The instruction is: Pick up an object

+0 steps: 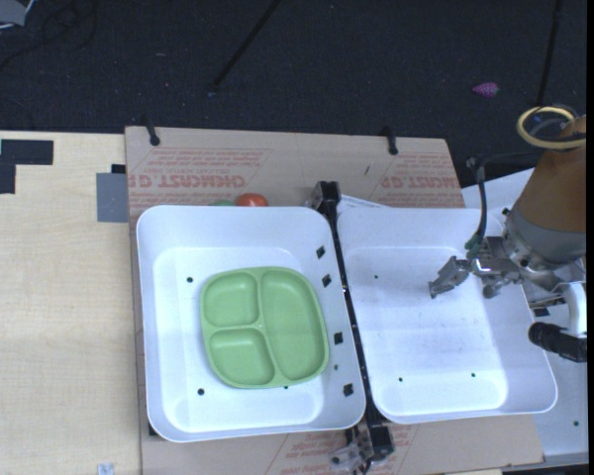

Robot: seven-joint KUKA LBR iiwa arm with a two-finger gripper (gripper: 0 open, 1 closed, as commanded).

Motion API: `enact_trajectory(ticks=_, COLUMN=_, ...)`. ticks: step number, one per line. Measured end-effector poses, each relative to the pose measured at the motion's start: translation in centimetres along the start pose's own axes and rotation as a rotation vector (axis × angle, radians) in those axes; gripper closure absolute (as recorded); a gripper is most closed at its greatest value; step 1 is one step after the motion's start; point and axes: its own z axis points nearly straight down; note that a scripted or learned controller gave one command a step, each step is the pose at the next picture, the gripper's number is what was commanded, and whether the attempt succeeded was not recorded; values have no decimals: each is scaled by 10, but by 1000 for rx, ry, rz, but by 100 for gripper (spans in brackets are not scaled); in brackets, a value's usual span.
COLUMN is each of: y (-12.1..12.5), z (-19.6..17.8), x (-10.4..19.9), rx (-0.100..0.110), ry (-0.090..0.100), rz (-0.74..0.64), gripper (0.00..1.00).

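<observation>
A light green plate [264, 326] with three compartments lies flat in the middle of the left bin [168, 236]. My gripper [467, 284] hangs over the right part of the right bin [426, 404], far to the right of the plate. Its fingers [444, 280] stand open and spread, with nothing between them. The grey arm with its orange band [556, 191] comes in from the right edge.
A small red-orange object [250, 201] sits just behind the back rim of the left bin, on the cardboard sheet [277, 166]. A black divider with clips [342, 305] runs between the two bins. Light wooden bench top [49, 305] lies to the left.
</observation>
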Motion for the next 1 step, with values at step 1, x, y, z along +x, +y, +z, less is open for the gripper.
enact_trajectory(ticks=1, y=-6, z=62, x=1, rx=-2, ry=0, rz=0, gripper=0)
